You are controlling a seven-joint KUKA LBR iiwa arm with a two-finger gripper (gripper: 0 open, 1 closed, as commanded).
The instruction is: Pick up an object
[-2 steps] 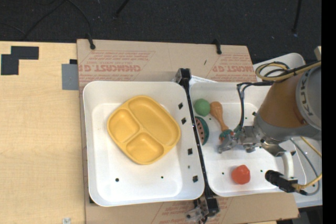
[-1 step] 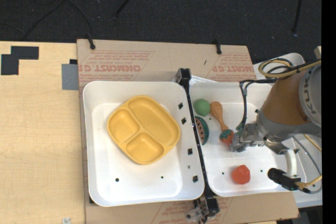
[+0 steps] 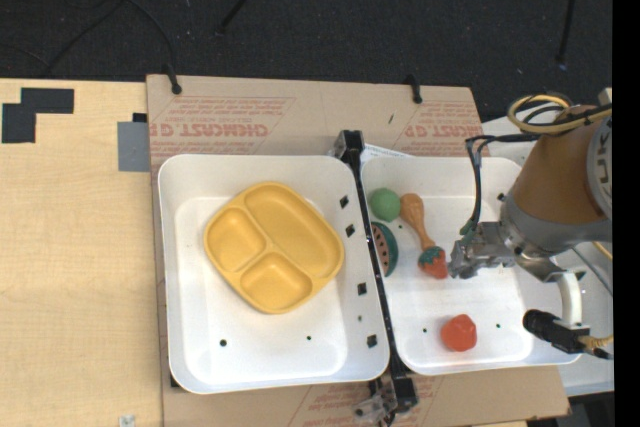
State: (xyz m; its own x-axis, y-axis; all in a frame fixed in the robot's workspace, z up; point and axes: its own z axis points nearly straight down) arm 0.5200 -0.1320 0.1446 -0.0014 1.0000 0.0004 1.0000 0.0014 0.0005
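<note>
Nearest the camera, in the front of my right white bin (image 3: 500, 355), lies a small red rounded block (image 3: 459, 333), alone and well apart from my hand; it is the freest thing to take, with bare floor on every side. Further in, my hand (image 3: 468, 260) hangs low over the middle of that bin, just beside the red-and-green knobbed end of a wooden-handled toy mallet (image 3: 421, 230); I cannot tell whether my fingers are apart or together, since the wrist body hides them, and nothing shows between them, so I judge nothing is held yet. The mallet lies at a slant, its tan handle running back toward a green ball (image 3: 384, 204) that it nearly touches; a dark green, red-striped round piece (image 3: 385, 250) sits against the black divider (image 3: 365, 255) between the bins. I judge the mallet's near end to be my target, because my hand is closest to it; the risk is nudging it aside instead of straddling it. Beyond the divider, the left white bin (image 3: 190, 315) holds a yellow plastic tray with three compartments (image 3: 273, 246), lying flat and turned at an angle; too broad for my grip, I think. Both bins rest on brown cardboard (image 3: 300, 120) on the table.
</note>
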